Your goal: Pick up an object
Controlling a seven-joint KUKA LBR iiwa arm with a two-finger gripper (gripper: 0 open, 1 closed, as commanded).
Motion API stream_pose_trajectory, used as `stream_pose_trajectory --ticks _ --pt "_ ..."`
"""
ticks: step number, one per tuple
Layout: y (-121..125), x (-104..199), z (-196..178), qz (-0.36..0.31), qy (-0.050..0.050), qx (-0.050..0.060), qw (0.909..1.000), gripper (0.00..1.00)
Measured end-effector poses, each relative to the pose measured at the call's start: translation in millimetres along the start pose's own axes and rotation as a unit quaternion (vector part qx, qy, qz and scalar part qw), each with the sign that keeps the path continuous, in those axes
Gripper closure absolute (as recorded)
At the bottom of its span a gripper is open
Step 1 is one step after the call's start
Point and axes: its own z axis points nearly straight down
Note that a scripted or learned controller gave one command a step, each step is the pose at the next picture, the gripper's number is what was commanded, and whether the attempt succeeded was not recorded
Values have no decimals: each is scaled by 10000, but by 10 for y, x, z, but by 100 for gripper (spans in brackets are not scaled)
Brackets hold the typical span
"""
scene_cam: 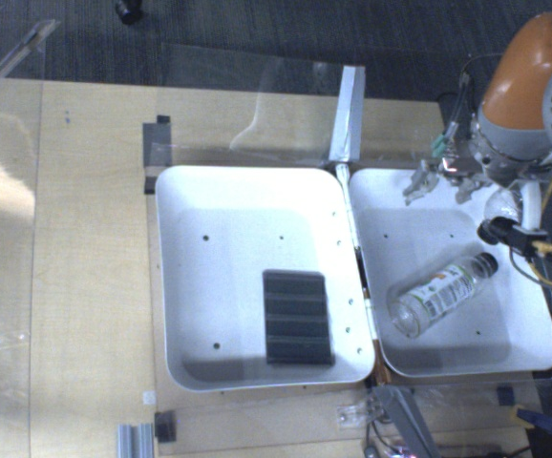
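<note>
Jaws [440,181] hang open, nothing between them, over the far edge of the right bin [534,346]. Bottle [444,294] lies on its side nearer the front of that bin — well apart from jaws. Dark block [297,317] in left bin [190,256].

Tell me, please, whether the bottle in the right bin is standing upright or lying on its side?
Lying on its side. The bottle stretches diagonally across the right bin's floor, dark cap toward the upper right, label along its length.
</note>
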Motion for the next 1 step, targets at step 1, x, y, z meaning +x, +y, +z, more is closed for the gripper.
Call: stream_pose_trajectory --ticks 1 --pt "-829 -158 379 -935 -1 0 9956 0"
